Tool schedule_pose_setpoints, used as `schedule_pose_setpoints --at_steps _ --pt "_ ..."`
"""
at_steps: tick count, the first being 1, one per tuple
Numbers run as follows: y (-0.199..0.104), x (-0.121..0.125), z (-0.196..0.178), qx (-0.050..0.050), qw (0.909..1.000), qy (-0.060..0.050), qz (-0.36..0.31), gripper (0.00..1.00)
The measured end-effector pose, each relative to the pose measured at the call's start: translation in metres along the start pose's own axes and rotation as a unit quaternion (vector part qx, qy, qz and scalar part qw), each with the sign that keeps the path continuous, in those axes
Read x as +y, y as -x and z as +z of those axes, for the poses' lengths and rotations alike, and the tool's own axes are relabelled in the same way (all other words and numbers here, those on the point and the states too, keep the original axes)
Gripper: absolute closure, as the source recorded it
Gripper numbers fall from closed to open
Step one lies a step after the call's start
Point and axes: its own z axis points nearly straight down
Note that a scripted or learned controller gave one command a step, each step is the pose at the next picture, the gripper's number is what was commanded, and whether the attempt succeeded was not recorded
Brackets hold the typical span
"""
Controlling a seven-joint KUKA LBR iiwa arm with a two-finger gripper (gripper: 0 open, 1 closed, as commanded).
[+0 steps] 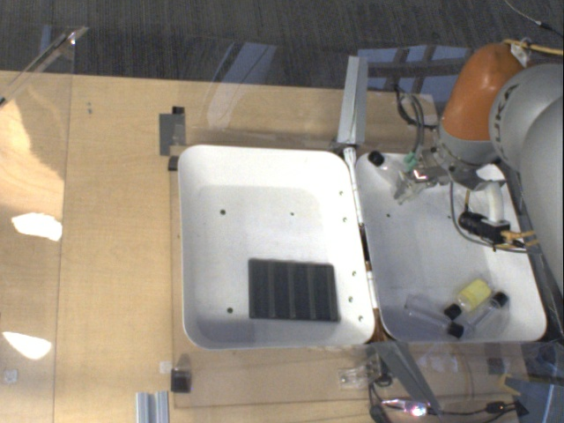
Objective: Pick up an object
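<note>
Two bins (189, 236) on table | end effector (414, 176) hovers over right bin's back corner, grip state can't tell | yellow item (474, 294) sits well apart | you're pre-grasp: reposition, descend

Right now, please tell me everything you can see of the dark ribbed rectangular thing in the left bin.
The dark ribbed rectangular block lies flat on the floor of the left white shallow bin, toward its near side. It looks black and matte, with parallel grooves running across its top. Its edges sit square to the bin walls, and nothing else touches it.
</note>
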Motion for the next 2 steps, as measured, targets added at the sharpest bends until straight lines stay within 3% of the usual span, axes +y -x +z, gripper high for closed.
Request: schedule_pose_setpoints --at_steps 1,2 --pt "0.017 0.0 -0.057 -0.006 0.9783 0.012 -0.207 1.0" --pt "0.016 -0.032 -0.026 -0.008 0.8948 0.01 -0.446 1.0"
